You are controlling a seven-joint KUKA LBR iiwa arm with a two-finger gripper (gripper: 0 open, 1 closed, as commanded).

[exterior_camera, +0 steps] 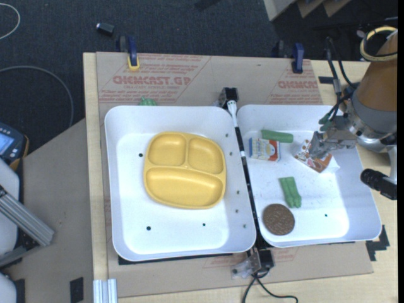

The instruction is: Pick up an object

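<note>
My gripper point(317, 148) hangs low over the upper right part of the right bin point(353, 223). Directly beneath it lies a small red and white packet point(320, 162), partly covered by the gripper. In the same bin I see a flat green piece point(277, 136) near the back, a small white carton with red and blue print point(264, 148), a green ridged stick point(290, 191) and a round brown disc point(278, 219) at the front.
The left bin point(126, 169) holds a yellow divided plate point(185, 169). A black hinge strip point(240, 150) runs between the bins. The arm's orange band point(382, 84) and grey wrist stand over the right bin's far right rim.
</note>
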